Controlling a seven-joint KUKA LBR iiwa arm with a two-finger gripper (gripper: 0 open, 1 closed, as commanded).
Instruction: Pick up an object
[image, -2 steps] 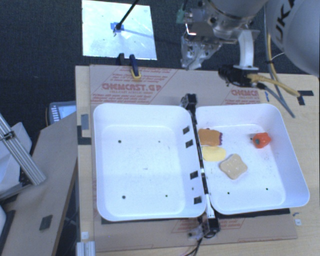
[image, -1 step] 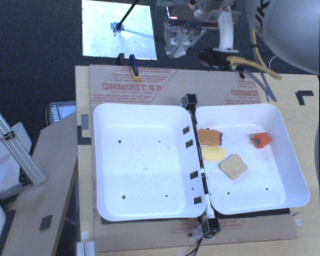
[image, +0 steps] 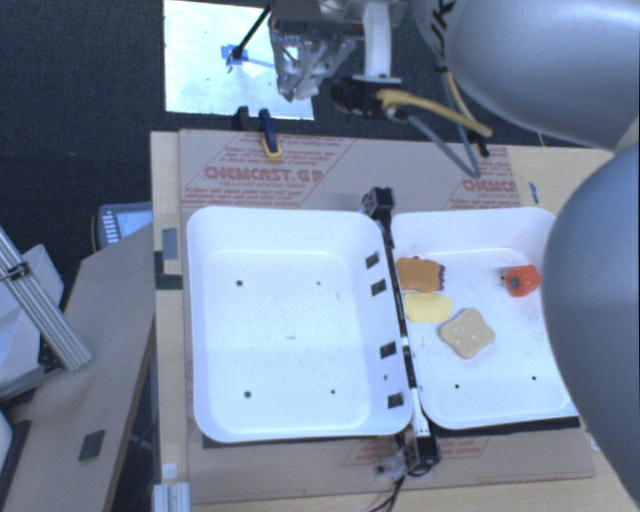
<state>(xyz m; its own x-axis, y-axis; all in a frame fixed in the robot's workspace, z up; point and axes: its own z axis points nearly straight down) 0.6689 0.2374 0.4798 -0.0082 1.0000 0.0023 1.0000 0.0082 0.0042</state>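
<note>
Camera view: slanted, from above.
Claw (image: 298, 75): metallic, raised beyond the bins; state cannot be told.
Right bin (image: 500, 400): glossy white; holds orange-brown slab (image: 419, 274), yellow disc (image: 427, 308), tan toast slice (image: 467, 333), red-orange rounded piece (image: 520, 280).
Desk (image: 300, 170): brown board.

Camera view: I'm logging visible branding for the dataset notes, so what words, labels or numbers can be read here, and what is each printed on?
"CHEMCAST" followed by what looks like "GP", in red on the brown sheet under the bins, behind the left bin.
A second red print of the same kind on the sheet behind the right bin, near; slanted and partly covered, not readable in full.
Faint red print along the sheet's front edge: too blurred to read.
</note>
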